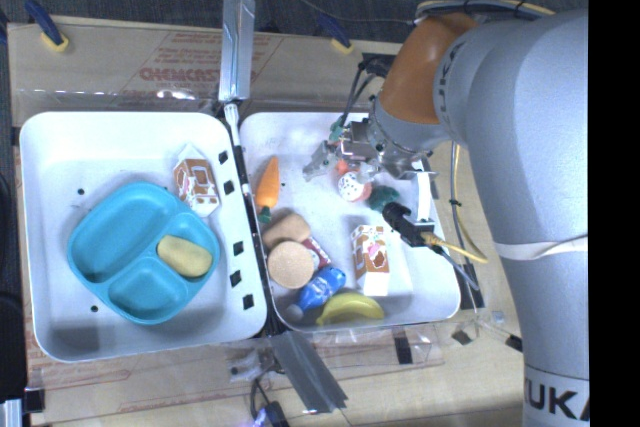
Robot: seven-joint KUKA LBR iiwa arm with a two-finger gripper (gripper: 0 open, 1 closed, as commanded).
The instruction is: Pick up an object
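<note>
While our pincer (345, 160) hangs over the small ball (352, 185) near the right bin's (300, 130) far edge, grip unreadable, we should descend centred.

Blue clamps (48, 27) grip the cardboard-covered bench (130, 65) (back edge).

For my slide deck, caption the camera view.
KUKA arm's gripper lowered into the right bin above a small ball, near a carrot.
</note>
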